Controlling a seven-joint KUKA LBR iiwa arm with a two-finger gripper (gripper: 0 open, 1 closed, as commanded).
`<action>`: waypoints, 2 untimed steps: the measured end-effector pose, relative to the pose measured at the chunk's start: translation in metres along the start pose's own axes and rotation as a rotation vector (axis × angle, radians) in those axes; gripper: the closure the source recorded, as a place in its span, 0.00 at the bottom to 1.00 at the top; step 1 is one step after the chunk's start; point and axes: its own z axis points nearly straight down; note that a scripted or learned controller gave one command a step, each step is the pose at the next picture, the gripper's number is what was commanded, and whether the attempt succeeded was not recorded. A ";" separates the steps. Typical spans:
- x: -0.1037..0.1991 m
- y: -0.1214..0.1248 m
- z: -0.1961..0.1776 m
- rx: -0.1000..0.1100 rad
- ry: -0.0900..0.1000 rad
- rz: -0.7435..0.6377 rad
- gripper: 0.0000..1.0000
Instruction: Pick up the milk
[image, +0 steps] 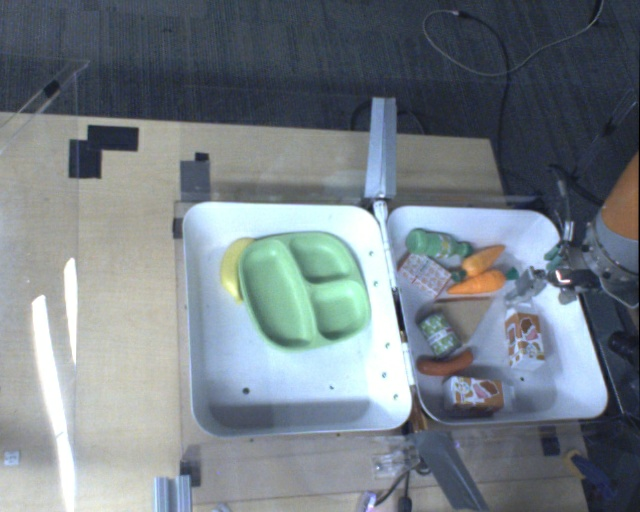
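While the milk (525, 339), a small white-and-brown carton, lay flat on the floor of the right bin (590, 395) near its right wall, nothing had yet been lifted, so the whole pick remained to be done. Just beyond the carton, the tool (545, 281) hung at the bin's right rim, above and apart from the milk; whether it was released or clenched I cannot tell. Farther off, carrots (478, 273) and a green bottle (437, 243) lay untouched.

two white bins (290, 415) on wooden bench (110, 300)
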 end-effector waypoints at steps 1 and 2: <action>-0.015 -0.031 0.093 -0.005 -0.001 -0.063 0.00; -0.016 -0.028 0.084 -0.009 -0.002 -0.061 1.00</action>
